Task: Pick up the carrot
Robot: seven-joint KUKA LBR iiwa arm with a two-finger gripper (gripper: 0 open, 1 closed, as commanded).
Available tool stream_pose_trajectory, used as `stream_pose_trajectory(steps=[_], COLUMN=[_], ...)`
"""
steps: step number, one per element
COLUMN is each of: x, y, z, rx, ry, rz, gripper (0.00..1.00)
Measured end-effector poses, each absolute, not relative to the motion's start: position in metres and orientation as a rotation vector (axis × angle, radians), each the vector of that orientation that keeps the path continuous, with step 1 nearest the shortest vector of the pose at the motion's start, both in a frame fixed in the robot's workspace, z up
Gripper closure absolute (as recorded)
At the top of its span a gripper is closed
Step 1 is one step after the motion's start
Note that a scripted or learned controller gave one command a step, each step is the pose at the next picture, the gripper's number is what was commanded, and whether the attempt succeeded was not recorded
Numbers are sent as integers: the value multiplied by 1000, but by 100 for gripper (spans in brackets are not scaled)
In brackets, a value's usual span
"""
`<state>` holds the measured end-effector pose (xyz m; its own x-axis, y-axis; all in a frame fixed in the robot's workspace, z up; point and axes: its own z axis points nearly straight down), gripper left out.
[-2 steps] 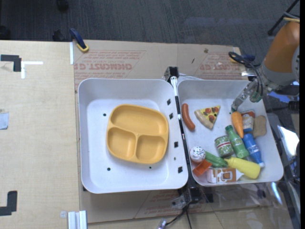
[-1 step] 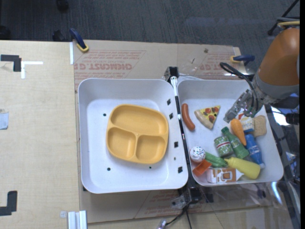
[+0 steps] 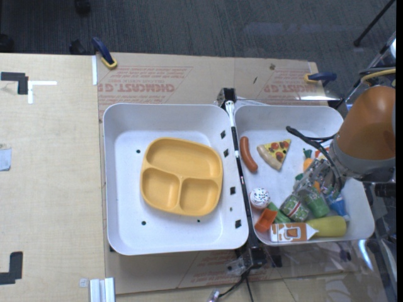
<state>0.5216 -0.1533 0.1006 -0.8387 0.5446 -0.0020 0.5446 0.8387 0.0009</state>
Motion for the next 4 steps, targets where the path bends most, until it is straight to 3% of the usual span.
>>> stream_pose_trajectory(steps=[1, 2, 3, 4], x=[579, 570, 574, 574], y=[-35, 9, -41, -41], z=[193, 238, 289, 289], rx=[728, 801, 325, 325], ry=[3050, 3033, 3118, 3118], rz=[2, 1, -1, -1], gripper=[100, 100, 100, 0])
